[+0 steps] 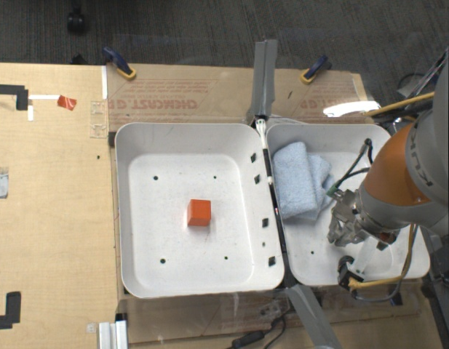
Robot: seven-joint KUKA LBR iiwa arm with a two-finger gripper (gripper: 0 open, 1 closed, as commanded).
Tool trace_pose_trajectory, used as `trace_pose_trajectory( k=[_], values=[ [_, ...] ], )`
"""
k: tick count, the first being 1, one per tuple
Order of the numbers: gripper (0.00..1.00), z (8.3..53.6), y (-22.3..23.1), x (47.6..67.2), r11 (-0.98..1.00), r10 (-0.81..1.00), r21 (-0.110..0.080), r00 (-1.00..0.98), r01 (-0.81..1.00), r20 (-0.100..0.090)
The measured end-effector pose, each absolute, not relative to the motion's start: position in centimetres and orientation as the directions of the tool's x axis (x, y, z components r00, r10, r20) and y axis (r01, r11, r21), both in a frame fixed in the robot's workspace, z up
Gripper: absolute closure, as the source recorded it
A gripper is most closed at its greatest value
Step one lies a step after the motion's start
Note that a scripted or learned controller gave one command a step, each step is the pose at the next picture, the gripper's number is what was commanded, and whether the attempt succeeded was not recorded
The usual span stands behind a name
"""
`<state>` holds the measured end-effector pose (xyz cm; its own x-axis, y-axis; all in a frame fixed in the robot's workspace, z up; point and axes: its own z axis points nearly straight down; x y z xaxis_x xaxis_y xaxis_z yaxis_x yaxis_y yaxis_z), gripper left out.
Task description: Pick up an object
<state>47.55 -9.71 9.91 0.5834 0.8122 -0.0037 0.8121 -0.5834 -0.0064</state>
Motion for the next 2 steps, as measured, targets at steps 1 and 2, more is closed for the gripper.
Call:
trace_pose_trajectory(
  k=[1,2],
  values=[
    [1.00,19.1,-6.9,50.5,-0.797,0.604,-0.001,0.797,0.604,-0.004],
    [1.00,24.6,-6.0,59.1,-0.520,0.854,-0.002,0.520,0.854,-0.004]
  ],
)
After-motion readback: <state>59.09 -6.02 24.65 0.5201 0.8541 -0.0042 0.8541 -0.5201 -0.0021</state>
